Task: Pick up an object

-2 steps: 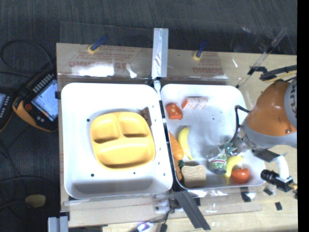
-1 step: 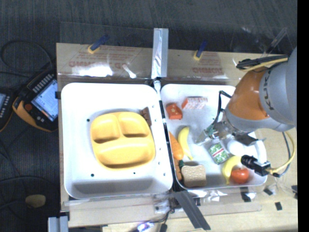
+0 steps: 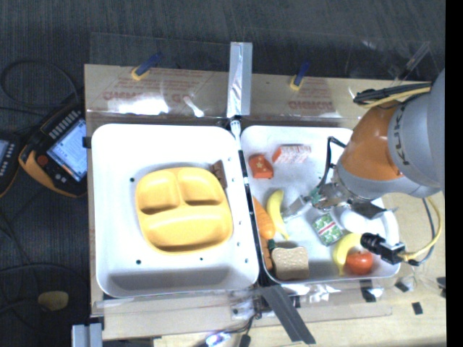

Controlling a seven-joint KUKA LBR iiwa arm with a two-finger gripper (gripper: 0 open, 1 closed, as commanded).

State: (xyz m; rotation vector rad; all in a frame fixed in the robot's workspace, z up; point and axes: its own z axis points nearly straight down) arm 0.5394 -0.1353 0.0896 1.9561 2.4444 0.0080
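Two bins: left bin (image 3: 108,266) holds a yellow divided tray (image 3: 184,208); right bin (image 3: 311,132) is the crowded one.
Clutter: banana (image 3: 275,210), carrot (image 3: 264,221), bread slice (image 3: 291,261), tomato (image 3: 359,262), green carton (image 3: 327,228), red block (image 3: 261,166).
Gripper: gripper (image 3: 312,199) sits low between the banana and the carton; open or closed, can't tell.
Surroundings: worktop (image 3: 166,92) under plastic sheet, dark carpet, pendant (image 3: 61,150) on the left.

You see two white bins (image 3: 101,194) on a tan bench (image 3: 434,295): a yellow divided tray (image 3: 184,208) in the left, and in the right a yellow banana (image 3: 275,210), an orange carrot (image 3: 264,221), a red tomato (image 3: 359,262), a green-and-white carton (image 3: 327,229) and a brown sponge (image 3: 291,262). The grey arm (image 3: 427,139) wears an orange band (image 3: 369,147).
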